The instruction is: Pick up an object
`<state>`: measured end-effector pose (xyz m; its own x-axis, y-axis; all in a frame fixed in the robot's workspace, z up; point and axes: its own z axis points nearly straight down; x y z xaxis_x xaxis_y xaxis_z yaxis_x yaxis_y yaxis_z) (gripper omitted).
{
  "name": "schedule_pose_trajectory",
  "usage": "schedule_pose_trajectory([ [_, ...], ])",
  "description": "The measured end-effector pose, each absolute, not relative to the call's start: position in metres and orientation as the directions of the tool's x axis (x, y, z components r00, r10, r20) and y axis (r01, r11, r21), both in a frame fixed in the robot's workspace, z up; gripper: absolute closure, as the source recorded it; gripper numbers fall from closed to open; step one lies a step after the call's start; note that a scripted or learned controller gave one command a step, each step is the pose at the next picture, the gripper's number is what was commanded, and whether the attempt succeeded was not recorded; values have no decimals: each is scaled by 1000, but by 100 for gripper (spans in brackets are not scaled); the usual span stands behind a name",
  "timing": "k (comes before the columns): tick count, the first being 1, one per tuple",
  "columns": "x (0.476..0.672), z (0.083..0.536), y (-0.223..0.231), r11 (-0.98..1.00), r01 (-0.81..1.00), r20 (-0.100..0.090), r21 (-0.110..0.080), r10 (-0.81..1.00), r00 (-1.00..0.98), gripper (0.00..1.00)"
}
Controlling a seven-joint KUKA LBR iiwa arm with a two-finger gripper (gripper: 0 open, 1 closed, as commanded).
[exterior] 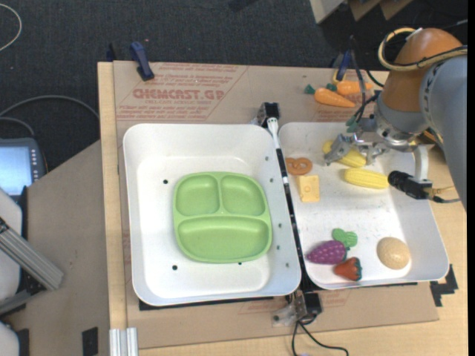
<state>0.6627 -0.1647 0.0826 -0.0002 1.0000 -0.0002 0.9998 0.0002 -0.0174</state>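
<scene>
Corn (pixel 366 178) lies in your right bin (pixel 423 236) just beside the gripper (pixel 347 148), whose jaws I cannot tell are open or closed, and its round side could roll away.

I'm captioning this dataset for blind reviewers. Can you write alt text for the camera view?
A grey robot arm reaches from the right, its gripper low over a yellow piece near the corn cob in the right bin, which also holds grapes, a strawberry and cheese. The left bin holds a green divided plate.
</scene>
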Motion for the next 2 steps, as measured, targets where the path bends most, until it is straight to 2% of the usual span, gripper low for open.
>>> schedule_pose_trajectory([
  [2, 663, 83, -166, 0, 1000, 0, -17, 1000, 0, 0],
])
